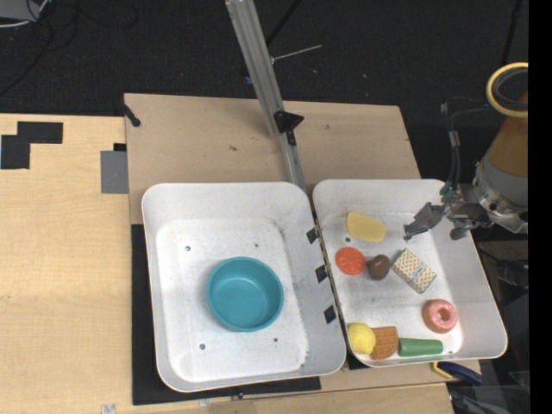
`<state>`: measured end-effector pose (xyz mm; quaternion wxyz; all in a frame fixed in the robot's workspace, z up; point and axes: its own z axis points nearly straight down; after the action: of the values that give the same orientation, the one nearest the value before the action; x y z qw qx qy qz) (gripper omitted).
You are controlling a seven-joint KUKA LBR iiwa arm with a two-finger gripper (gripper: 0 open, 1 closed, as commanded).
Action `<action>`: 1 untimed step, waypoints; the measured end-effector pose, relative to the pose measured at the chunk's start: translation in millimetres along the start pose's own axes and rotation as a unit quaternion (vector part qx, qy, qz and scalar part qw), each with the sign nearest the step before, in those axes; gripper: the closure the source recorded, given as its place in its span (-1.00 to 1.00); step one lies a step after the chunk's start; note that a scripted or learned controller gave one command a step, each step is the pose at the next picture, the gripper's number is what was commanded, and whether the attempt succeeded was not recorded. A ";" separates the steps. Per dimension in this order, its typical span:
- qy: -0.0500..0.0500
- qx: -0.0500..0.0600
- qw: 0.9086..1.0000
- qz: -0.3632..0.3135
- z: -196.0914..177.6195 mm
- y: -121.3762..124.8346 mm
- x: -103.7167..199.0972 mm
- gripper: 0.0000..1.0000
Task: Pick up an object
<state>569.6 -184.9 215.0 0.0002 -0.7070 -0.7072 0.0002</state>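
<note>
The right bin (470, 276) holds several small items: a yellow piece (366, 227), a red disc (350, 260), a brown ball (379, 267), a patterned box (414, 269), a pink donut (440, 316), a yellow lemon (361, 338), an orange block (385, 341) and a green piece (419, 347). My gripper (433, 229) hangs over the bin's upper right part, above and right of the patterned box. Its fingers are spread open with nothing between them.
In the left bin (172, 210) sits a teal bowl (246, 294). A slanted metal rail (263, 67) runs down to the gap between the bins. The arm's orange band (511, 89) is at the far right.
</note>
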 end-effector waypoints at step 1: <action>0.001 0.003 1.000 0.000 62.7 2.3 -0.3 -1.00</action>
<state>571.9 -185.2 152.4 0.0025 -0.7070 -0.7072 0.0016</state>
